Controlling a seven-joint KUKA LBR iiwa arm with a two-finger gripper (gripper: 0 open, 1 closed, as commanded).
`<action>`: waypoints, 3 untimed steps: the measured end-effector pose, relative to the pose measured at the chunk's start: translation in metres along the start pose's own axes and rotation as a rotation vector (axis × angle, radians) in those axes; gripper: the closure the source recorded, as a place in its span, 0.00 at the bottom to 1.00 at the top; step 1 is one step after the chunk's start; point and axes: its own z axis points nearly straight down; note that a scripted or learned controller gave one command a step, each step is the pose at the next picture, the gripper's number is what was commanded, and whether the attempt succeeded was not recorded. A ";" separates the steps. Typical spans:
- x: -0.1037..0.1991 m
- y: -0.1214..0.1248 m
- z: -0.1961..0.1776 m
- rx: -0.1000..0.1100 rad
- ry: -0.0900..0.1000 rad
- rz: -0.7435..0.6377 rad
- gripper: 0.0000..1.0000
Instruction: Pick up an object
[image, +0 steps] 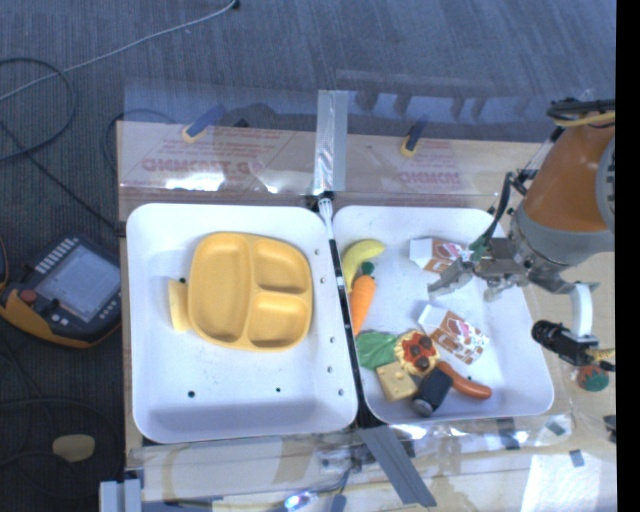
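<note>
The right bin (520, 392) holds several toy foods: a banana (360, 254), a carrot (362, 300), a green leaf (375, 348), a pizza piece (416, 349), a cheese block (395, 381), a dark cylinder (432, 391), a red sausage (466, 383) and two printed packets (458, 337) (436, 254). My gripper (471, 282) hangs over the right part of this bin, between the two packets. Its fingers (447, 281) are spread apart with nothing between them.
The left bin (150, 400) carries a yellow divided tray (250, 290). A metal strip (331, 140) runs up from the seam between the bins. A teach pendant (65, 290) lies on the floor to the left. The arm's orange band (570, 185) stands over the right bin's far corner.
</note>
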 end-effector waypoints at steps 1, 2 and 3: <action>0.002 -0.021 0.098 -0.004 -0.001 0.011 0.00; 0.003 -0.020 0.088 -0.005 0.000 0.009 1.00; 0.074 0.022 -0.027 0.000 -0.003 0.073 1.00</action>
